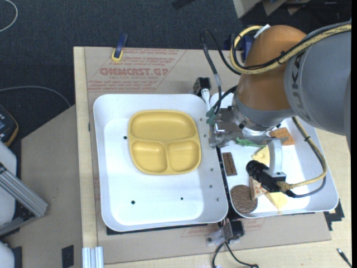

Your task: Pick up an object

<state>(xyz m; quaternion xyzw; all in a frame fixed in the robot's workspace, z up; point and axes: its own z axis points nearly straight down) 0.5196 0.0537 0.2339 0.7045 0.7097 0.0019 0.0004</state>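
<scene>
- Closest to the camera sat a round brown disc (pixel 242 197), right at the near edge of the right bin (pixel 305 204).
- Just beside the disc, on its right, lay a pale yellow wedge (pixel 277 200), also along that near edge.
- A second yellow wedge (pixel 260 156) sat further back, around the middle of the same bin.
- A small dark brown bar (pixel 228 163) lay lengthwise close to that bin's left wall.
- A green scrap (pixel 244 142) and an orange-brown piece (pixel 282 135) poked out from under the arm (pixel 279 77), which hung over the bin's far half.
- The gripper (pixel 227 132) was down by the wall between the two bins, near the bar. Honestly couldn't tell if it was spread, shut or pinching anything, since the wrist blocked it.
- Over in the left bin (pixel 162 201), a yellow three-compartment tray (pixel 164 141) lay flat, toward the far side.
</scene>
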